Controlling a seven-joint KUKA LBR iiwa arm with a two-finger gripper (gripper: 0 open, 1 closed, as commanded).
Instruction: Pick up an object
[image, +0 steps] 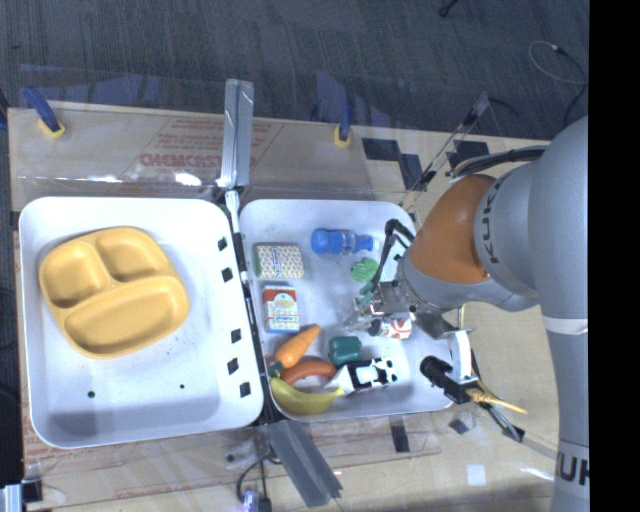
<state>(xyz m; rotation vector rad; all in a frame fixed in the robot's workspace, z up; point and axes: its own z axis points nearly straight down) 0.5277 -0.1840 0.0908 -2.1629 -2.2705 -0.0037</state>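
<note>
The table (120, 150) carries two shallow white bins side by side. In the left bin (60, 400) you see one yellow divided tray (112, 290).

The right bin (300, 215) holds the loose objects:
- a patterned packet (278, 261) near the dividing wall;
- a red and white carton (282, 308) just below that packet;
- a blue bottle (338, 241) lying on its side near the far wall;
- a green item (365, 269) just right of the bottle;
- a toy carrot (297, 346), a dark green block (345, 349), a black and white block (372, 375) and a banana (303, 399), clustered at the near edge.

The arm (520, 240) reaches in from the right. Its pincer (375, 312) sits low over the right half of the right bin, just beside a small red and white object (400, 325). You cannot tell how far the pincer is open, nor whether it has hold of anything.
</note>
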